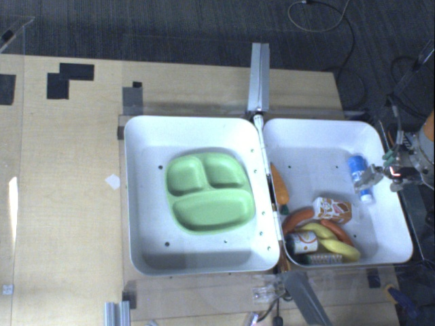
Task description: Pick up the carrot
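claw: two-finger gripper [397, 170] at the frame's right edge, over the right white bin's [319, 138] right rim, finger state cannot be told | carrot: slim orange tapered carrot [279, 185] lying lengthwise against that bin's left wall, centre of frame | relation: well apart, carrot far left of the claw, blue-capped bottle [359, 170] between | arm: enters from right, mostly cut off

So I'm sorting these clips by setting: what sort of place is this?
Probably a robotics lab bench, not a kitchen: two white bins fixed side by side on a wooden bench, toy food like the carrot and banana, and a loose cable on carpet.
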Available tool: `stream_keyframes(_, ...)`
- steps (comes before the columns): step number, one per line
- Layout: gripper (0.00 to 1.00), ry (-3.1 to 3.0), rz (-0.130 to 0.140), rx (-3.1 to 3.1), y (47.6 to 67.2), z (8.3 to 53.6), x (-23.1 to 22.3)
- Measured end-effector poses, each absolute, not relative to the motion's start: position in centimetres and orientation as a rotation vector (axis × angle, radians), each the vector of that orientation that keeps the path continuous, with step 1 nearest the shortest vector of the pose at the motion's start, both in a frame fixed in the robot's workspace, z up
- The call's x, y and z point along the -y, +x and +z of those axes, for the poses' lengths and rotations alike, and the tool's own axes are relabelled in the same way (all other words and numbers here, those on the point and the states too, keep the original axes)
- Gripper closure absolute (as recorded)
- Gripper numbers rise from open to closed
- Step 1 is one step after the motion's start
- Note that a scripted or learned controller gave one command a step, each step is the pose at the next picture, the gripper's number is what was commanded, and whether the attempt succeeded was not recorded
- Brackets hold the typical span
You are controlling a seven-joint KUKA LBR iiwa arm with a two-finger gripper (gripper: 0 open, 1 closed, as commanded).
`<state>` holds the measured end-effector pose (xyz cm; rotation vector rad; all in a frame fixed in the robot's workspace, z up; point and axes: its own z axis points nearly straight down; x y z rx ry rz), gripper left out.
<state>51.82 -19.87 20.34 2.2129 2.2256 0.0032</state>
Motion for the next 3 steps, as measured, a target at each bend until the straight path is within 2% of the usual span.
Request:
stream_keyframes(1,0.00,2.025,0.004,-2.397,58.6,19.6,11.2)
stream_keyframes(2,0.00,1.986,0.004,-2.426,67.0,20.3,14.7)
stream_keyframes(3,0.00,1.911,0.005,-2.484,67.0,23.8,14.1)
